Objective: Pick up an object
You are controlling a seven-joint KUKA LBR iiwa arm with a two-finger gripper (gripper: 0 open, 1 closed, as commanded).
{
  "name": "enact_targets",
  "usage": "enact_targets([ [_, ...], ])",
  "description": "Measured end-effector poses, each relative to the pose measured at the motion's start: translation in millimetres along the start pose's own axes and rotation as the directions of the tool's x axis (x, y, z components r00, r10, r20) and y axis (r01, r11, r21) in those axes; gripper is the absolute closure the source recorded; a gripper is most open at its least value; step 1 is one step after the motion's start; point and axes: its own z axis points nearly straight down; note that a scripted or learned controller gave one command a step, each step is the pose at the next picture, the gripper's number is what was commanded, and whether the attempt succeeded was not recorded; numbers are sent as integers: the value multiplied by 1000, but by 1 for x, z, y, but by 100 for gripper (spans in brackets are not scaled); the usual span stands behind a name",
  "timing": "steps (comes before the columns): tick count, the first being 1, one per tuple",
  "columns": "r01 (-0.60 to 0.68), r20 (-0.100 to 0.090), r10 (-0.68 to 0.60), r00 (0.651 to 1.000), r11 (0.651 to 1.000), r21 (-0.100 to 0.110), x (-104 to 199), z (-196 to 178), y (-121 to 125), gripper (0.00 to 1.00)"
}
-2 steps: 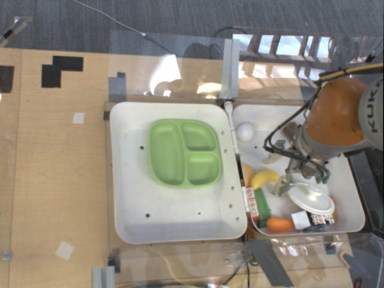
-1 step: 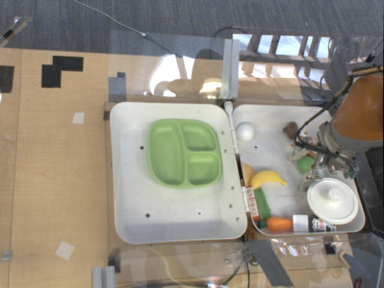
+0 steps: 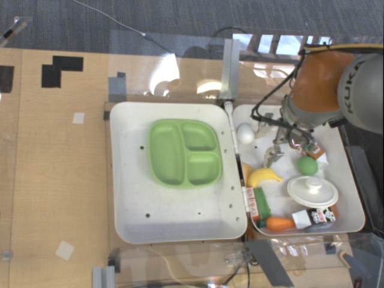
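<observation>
Two metal fingers of the gripper [image 3: 277, 155] hang spread and empty at right of frame, above the yellow plastic banana [image 3: 264, 176]; judged stage: approach made, grasp and lift outstanding.

The right bin [image 3: 354, 212] is the crowded one — a white egg [image 3: 245, 134] sits near its upper left corner, a yellow banana [image 3: 264, 176] curves below it, and a green ball [image 3: 308, 165] rests just above a white lidded dish [image 3: 312, 191]. Along the lower edge lie a red packet [image 3: 261, 203], an orange carrot [image 3: 279, 224] and a small patterned box [image 3: 314, 218].
</observation>
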Motion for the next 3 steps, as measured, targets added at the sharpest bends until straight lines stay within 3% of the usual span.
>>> enact_targets([
  [1,-134,-1,134,991,991,6,42,-2,-53,0],
  [2,-204,2,204,979,979,4,59,-3,1,0],
  [3,-272,4,272,962,962,8,95,-3,-75,0],
])
